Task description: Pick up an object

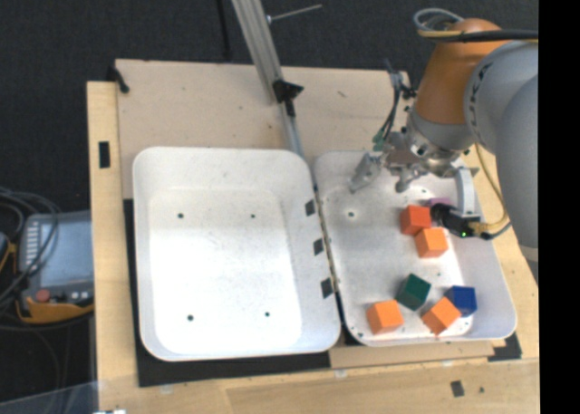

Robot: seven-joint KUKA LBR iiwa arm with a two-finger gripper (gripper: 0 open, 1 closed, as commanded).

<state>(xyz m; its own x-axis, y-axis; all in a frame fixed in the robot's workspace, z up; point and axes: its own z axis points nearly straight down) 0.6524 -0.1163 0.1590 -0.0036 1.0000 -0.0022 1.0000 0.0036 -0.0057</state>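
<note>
Hovering over smooth white bin (362,249): metal fingers (366,169) spread, gripping nothing; matte cubes (417,219) nearby.

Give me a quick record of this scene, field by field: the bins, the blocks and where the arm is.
left bin: white, shallow, no blocks in it
right bin: white, holds all the blocks
orange blocks: four
green block: between the lower orange ones
blue block: near the lower right corner
gripper: over the right bin's upper part, above the blocks
held: nothing seen between the fingers
</note>
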